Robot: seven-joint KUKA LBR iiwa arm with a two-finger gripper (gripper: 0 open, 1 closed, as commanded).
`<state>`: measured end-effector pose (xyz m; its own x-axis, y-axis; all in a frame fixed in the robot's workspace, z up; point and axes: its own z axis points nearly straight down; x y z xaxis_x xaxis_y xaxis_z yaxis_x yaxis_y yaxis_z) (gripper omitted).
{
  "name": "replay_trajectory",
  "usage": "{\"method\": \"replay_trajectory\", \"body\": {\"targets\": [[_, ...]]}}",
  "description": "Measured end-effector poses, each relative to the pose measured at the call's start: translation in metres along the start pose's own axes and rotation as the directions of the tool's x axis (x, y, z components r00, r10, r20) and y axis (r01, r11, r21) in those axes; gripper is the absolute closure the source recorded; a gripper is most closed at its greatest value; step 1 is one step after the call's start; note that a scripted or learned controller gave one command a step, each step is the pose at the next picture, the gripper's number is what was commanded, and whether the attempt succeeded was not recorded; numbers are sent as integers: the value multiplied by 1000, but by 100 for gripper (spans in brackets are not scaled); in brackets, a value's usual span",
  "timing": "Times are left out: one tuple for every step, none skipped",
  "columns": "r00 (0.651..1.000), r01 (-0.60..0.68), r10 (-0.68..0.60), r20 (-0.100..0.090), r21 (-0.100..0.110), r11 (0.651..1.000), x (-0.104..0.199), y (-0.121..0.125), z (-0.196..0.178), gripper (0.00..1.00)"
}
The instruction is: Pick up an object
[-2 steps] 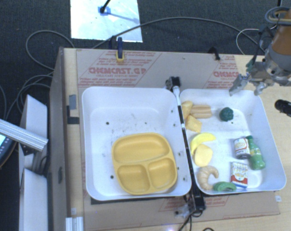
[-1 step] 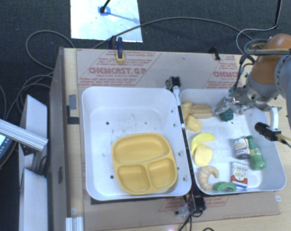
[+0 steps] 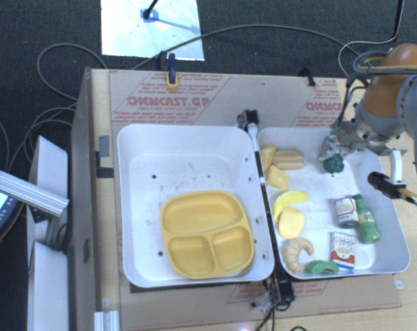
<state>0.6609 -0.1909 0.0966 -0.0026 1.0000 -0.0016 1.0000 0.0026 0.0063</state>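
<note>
Hand [image 3: 332,152] sits low in the right bin's [image 3: 400,254] far corner, apparently pinching a small teal object [image 3: 333,163]; we judge it is lowered for grasping; other toys lie nearer.

Evenly lit from above, fairly bright. Soft, short shadows inside bins [image 3: 195,143]. Strong glare on floor patch [image 3: 153,19] at top. Slightly soft focus throughout; arm [image 3: 395,95] mildly blurred. Dark surrounds, detail lost there.
</note>
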Motion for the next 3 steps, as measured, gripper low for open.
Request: {"method": "replay_trajectory", "body": {"targets": [[1000, 3, -3, -2, -1, 1000, 66, 3, -76, 100], [1000, -1, 1, 0, 3, 1000, 57, -65, -122, 100], [1000, -1, 1, -1, 4, 1000, 58, -65, -121, 0]]}}
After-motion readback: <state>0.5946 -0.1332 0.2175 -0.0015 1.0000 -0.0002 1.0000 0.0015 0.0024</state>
